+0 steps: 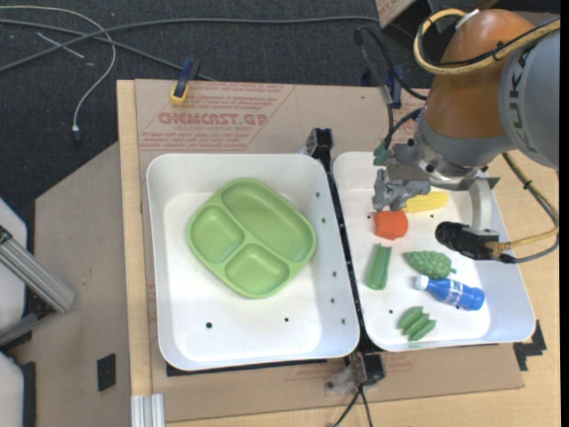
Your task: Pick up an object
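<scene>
Nearest the lens, green pea pods (415, 322) lie in the right bin (507, 323). Farther back, the hand (392, 197) hangs just above an orange-red toy (390, 224); its finger state cannot be told. Light, smooth, rounded plastic is judged likely; it is best pinched across the middle.
</scene>
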